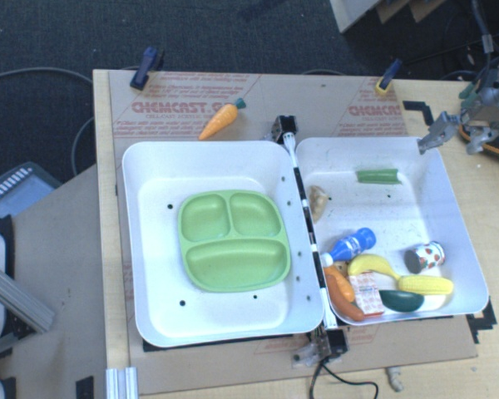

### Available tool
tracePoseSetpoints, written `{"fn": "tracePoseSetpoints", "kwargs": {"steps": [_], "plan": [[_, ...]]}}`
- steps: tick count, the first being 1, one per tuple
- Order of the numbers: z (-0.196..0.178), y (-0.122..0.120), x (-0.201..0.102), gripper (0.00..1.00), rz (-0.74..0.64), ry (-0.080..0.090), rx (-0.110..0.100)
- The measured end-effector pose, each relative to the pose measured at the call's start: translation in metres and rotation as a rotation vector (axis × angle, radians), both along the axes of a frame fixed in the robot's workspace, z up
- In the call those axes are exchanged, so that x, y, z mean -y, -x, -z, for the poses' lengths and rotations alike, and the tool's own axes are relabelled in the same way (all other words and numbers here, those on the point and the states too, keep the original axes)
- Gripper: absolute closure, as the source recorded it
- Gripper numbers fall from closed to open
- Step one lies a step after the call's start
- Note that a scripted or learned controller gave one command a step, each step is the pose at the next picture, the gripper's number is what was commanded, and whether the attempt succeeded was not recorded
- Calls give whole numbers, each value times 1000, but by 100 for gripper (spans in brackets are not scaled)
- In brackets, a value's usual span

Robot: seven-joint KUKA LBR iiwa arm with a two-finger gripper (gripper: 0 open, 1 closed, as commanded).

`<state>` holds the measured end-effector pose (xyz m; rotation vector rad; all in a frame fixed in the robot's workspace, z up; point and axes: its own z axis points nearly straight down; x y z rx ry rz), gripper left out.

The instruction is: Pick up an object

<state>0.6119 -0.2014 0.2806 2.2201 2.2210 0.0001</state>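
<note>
Claw (428, 137) at right bin's (449, 198) 1 o'clock rim, aperture indeterminate, nothing seen held. Risk: crowded 5 o'clock pile; banana (373, 265) may slip.

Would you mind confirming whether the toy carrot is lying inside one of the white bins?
No, the toy carrot lies on the bench board beyond the left bin.

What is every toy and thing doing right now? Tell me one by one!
green plate: lying flat in the left bin, nothing on it
toy carrot: lying outside the bins
green stick: lying alone in the right bin
blue bottle: on its side
banana: lying in the pile
corn: lying in the pile
gripper: at the right bin's top corner, holding nothing
</note>
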Motion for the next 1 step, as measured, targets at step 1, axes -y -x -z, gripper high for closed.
{"fn": "tracePoseSetpoints", "kwargs": {"steps": [1], "plan": [[119,-9,-53,0,-1,-2,-3]]}}
